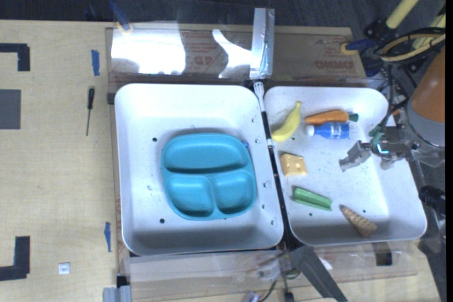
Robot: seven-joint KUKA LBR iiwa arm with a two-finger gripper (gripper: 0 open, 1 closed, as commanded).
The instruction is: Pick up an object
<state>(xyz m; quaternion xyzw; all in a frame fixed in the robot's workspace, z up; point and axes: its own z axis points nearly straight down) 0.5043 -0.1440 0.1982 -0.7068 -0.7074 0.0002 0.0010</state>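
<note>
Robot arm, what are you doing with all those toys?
The arm's gripper hangs over the right bin, among the toys, and it holds nothing yet. Around it lie a banana, a carrot, a blue bottle, a cracker, a green stick and a cone. The left bin has a blue tray.

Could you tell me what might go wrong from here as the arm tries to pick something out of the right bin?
1. The gripper hovers over bare floor of the right bin, so closing here would likely catch nothing.
2. The carrot and blue bottle lie touching; grasping one could drag or knock the other.
3. The banana sits against the bin's left wall, which may block the jaws.
</note>
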